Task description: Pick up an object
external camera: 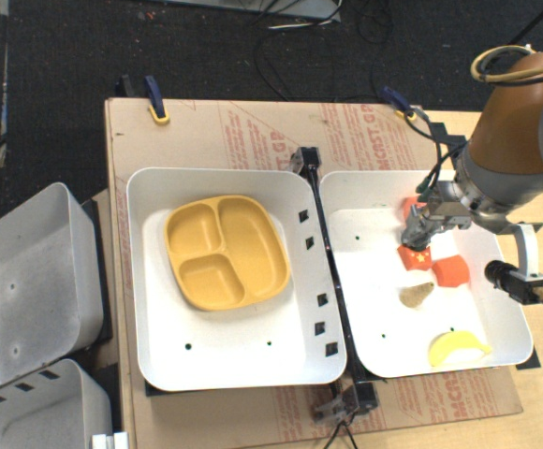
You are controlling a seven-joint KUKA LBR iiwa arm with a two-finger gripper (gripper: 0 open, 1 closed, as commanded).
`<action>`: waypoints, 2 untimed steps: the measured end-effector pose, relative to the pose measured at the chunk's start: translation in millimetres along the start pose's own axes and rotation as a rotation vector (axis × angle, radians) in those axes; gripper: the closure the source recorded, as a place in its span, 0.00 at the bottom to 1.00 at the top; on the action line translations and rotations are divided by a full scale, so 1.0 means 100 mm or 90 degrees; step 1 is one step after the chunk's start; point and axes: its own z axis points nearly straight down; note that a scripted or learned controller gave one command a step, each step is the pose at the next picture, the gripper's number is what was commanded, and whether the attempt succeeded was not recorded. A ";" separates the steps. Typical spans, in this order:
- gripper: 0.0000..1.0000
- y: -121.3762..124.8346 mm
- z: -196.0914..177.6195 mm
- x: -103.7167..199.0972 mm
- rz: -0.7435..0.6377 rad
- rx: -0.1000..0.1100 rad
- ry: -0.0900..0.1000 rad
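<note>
The arm reaches in from the right over the right bin [365, 344], its hand [423, 232] low above an orange block [416, 256] — whether it is open, closed or gripping cannot be told. A second orange block [451, 270] lies just beside, a tan piece [417, 295] and banana [458, 348] nearer the front. A yellow tray [225, 251] fills the left bin [159, 344].

Floor: you see dark carpet [56, 54], cables [290, 64] trailing.
Bench: cardboard-topped [225, 129], blue clamps [155, 99] at its far edge.
</note>
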 end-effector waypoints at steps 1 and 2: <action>1.00 -0.13 0.08 0.57 -0.001 0.000 0.000; 1.00 -0.13 0.07 1.17 0.000 -0.001 0.000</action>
